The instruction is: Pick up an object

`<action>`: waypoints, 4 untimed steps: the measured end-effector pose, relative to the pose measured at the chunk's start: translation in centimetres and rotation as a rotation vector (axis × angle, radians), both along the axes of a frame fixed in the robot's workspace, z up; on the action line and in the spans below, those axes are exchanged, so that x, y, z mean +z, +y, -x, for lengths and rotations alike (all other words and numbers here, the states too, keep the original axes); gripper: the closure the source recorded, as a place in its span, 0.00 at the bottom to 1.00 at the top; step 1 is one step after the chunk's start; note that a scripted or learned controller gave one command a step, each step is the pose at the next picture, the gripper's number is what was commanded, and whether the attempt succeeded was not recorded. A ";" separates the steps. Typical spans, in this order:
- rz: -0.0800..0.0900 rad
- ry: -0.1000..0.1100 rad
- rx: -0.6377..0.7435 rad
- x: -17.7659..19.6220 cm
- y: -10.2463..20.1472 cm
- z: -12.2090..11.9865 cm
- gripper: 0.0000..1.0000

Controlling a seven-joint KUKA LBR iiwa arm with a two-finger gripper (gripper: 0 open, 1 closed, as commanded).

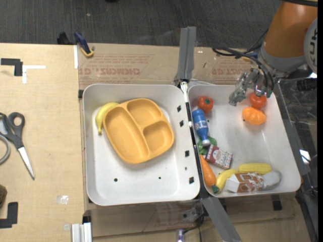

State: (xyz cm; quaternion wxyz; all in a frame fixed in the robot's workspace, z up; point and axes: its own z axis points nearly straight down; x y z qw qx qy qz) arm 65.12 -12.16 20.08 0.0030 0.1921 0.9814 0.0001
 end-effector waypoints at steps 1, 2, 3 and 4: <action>-0.001 0.002 -0.007 2.0 4.6 1.0 1.00; 0.001 0.003 0.226 -10.8 2.5 6.4 1.00; 0.002 0.000 0.221 -0.4 -7.1 2.4 1.00; 0.001 0.001 0.221 -0.4 -7.1 2.5 0.00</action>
